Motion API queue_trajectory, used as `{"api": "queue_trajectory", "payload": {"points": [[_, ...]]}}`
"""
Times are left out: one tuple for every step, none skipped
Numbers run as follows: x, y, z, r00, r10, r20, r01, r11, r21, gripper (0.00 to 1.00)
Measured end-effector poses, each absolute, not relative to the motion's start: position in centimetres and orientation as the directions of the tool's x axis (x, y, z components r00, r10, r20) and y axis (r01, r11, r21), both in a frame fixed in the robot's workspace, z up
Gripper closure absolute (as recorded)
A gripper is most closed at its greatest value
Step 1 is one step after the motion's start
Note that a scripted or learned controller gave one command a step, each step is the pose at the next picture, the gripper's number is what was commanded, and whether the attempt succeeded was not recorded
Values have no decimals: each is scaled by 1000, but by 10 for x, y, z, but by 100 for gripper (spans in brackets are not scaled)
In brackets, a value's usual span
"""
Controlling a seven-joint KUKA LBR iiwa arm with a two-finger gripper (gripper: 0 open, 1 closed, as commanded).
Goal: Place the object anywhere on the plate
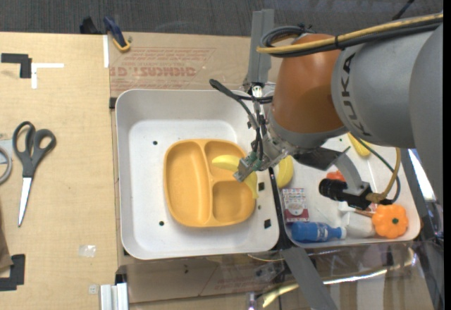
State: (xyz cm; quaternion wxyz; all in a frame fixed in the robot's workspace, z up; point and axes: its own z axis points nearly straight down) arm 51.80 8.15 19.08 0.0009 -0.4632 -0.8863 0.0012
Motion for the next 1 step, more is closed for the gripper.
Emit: {"api": "queue_trajectory", "payload": {"points": [[518,81,191,-570,821,0,821,570,-3,0]]}}
